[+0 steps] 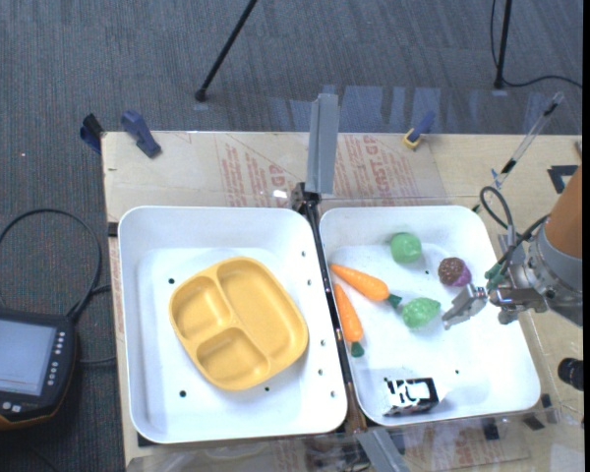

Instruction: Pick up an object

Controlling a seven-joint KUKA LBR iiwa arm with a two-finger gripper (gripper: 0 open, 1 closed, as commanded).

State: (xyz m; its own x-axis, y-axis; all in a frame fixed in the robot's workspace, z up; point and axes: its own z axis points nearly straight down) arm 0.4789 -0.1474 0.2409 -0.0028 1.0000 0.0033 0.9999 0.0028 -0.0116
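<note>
- While the arm (570, 254) reaches in over the right bin (472, 382), its gripper (469, 306) hangs just off the near green veggie (421, 312), on that veggie's arm-side.
- Can't really tell if the fingers are spread or pinched, they're too small and blurry from up here. Nothing is visibly between them though, so I'm not calling it a grab.
- Using that green veggie as my anchor for everything else:
- a second green ball thing (406, 247) sits beyond it, toward the far wall of the bin, well apart.
- a dark purple-ish lump (453, 270) is near it, a bit farther back and toward the arm, close to the gripper too.
- one orange carrot (362, 282) lies on its other side, slanted, with its dark green tip almost touching the veggie.
- a second carrot (348, 314) lies past that one, closer to the divider between the bins, and the two carrots look like they meet at one end.
- a black and white card or block (411, 393) lies toward the front edge of the bin, well apart from the veggie.
- way over across the divider, the left bin (147, 234) holds a yellow divided plate (238, 323), three compartments, lying flat.
</note>
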